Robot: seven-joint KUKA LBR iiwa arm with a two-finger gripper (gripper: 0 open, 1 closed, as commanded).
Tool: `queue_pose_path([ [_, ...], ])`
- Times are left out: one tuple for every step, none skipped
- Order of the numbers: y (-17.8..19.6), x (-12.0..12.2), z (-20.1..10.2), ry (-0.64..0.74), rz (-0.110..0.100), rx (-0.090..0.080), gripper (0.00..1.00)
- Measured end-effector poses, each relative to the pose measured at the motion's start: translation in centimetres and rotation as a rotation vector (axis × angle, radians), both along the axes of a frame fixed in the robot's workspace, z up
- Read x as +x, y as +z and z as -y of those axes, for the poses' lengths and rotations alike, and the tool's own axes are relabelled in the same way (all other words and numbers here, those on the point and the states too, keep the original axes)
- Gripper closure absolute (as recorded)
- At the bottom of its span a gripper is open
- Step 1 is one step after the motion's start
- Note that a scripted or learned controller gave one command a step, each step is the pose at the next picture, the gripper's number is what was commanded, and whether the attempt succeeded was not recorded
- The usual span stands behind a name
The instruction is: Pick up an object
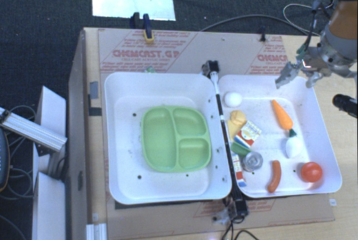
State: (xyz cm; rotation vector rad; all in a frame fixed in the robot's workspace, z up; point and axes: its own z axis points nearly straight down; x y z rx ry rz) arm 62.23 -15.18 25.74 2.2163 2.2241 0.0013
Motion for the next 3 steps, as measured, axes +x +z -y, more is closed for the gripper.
queue_pose_path([
  [-9.5, 3.3, 4.1, -0.002, -0.002, 0.0, 0.0],
  [-17.3, 4.6, 5.0, 0.001, -0.001, 0.0, 0.0],
  [-16.1, 4.8, 5.0, 0.004, 0.004, -0.002, 1.0],
])
